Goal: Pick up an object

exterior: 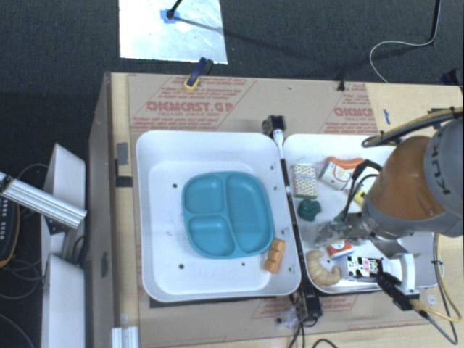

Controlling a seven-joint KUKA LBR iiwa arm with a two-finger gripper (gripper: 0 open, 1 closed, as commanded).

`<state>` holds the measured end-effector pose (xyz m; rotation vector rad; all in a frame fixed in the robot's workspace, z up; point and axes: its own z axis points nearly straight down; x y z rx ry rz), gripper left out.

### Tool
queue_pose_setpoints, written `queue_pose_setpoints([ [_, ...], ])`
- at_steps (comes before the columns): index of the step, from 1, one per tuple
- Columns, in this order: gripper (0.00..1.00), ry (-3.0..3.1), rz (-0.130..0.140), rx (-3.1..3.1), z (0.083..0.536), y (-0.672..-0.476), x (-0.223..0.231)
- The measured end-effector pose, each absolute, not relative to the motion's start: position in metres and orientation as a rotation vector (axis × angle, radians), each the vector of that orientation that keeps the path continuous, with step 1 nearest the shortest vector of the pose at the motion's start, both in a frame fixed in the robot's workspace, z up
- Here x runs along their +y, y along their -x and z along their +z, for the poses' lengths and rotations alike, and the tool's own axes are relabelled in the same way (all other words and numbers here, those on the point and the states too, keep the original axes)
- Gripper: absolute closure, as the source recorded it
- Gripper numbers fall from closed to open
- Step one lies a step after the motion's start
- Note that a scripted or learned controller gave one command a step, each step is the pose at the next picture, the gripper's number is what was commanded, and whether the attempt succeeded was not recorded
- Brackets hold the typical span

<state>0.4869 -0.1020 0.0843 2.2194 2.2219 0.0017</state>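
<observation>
The right bin holds several small items: a pale patterned box, an orange and white carton, a dark green lump, a tan croissant-shaped piece, a small red and white item and a black and white card. My gripper hangs low over the middle of this bin, just above the red and white item and to the right of the green lump. The orange-banded wrist hides the bin's right part. I see nothing held.
The left bin carries a blue divided plate and a tan block by its right wall. A black divider rail runs between the bins. Cables lie at the bench's right edge.
</observation>
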Motion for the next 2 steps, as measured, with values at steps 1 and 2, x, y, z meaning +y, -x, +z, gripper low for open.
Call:
queue_pose_setpoints([
  [1, 1.00, -2.218, 0.005, 2.223, 0.095, -0.488, -0.101],
  [2, 1.00, -2.216, 0.005, 2.224, 0.185, -0.507, -0.022],
])
